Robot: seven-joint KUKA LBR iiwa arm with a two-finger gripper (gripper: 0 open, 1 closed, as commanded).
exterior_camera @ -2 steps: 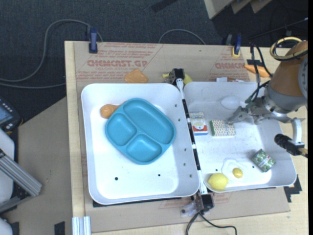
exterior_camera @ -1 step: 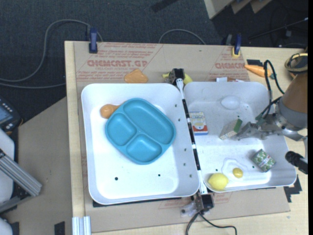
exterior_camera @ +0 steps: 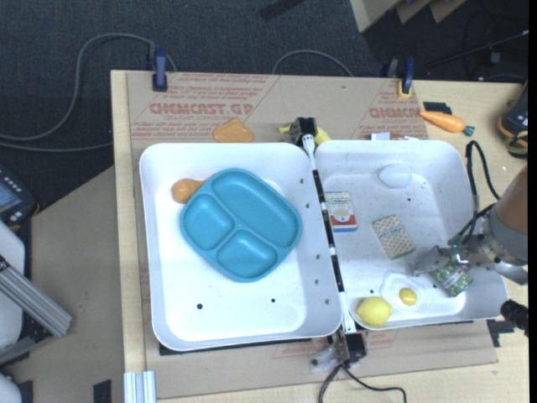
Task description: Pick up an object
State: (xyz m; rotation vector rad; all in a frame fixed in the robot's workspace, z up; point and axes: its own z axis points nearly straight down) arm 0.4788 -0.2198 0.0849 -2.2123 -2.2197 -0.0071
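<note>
My gripper (exterior_camera: 438, 269) is low over the right part of the right bin (exterior_camera: 436, 154), coming in from the right edge. A small patterned packet (exterior_camera: 393, 235) lies just up and left of it. A fried-egg toy (exterior_camera: 405, 295) and a yellow lemon (exterior_camera: 374, 311) rest near the front wall, below and left of the gripper. A small white carton with red and blue print (exterior_camera: 340, 211) lies by the bin's left wall. A pale white oval object (exterior_camera: 394, 175) sits at the back. A small green-patterned item (exterior_camera: 456, 282) shows right at the gripper's tip.
The left bin (exterior_camera: 168, 300) holds a blue divided plate (exterior_camera: 241, 223) and an orange item (exterior_camera: 185, 190) at its upper left. Outside the bins, an orange piece (exterior_camera: 232, 131), a toy carrot (exterior_camera: 445, 122) and two blue clamps (exterior_camera: 159, 67) stand on the bench.
</note>
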